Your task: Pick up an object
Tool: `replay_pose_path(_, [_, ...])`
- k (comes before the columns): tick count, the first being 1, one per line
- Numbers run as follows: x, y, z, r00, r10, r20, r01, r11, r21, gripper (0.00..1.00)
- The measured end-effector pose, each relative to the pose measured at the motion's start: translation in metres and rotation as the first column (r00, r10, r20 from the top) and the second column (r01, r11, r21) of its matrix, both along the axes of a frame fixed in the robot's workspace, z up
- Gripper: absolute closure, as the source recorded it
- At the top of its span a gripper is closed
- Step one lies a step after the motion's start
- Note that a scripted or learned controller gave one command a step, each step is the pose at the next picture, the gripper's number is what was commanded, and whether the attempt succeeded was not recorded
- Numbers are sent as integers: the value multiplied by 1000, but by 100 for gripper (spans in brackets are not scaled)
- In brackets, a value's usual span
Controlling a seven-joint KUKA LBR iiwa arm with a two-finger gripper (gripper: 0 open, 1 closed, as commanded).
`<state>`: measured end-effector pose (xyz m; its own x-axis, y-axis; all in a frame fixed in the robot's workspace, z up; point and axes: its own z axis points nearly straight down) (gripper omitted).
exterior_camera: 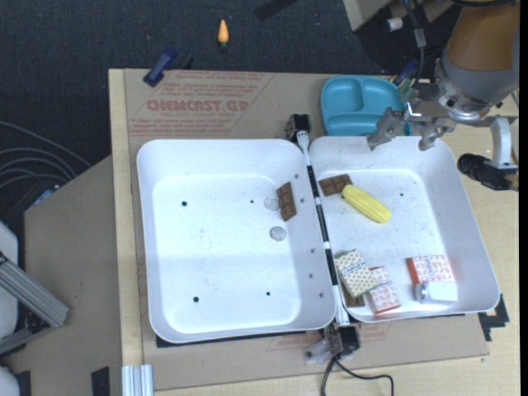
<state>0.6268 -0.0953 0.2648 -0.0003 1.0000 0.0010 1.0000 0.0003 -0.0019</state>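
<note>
The right bin holds a yellow corn cob next to a brown chocolate piece at its far left. Near its front lie a patterned packet, a small red-and-white box and another red-and-white box beside a white block. A second brown chocolate piece lies in the left bin by its right wall. My gripper hangs open above the right bin's far edge, with nothing between its fingers.
A blue divided tray stands behind the right bin, just left of the gripper. Two small grey discs lie in the left bin. A blue object and an orange one lie beyond the bench's far edge.
</note>
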Motion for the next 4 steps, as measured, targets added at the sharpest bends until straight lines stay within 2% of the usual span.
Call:
replay_pose_path(1, [-55, 48, -81, 1000, 1, -1, -1, 1000, 0, 0])
replay_pose_path(2, [-61, -41, -180, 1000, -2, 0, 2, 1000, -1, 0])
replay_pose_path(3, [-60, -40, -170, 1000, -1, 2, 1, 1000, 0, 100])
replay_pose_path(4, [-60, -40, -170, 1000, -1, 2, 1, 1000, 0, 0])
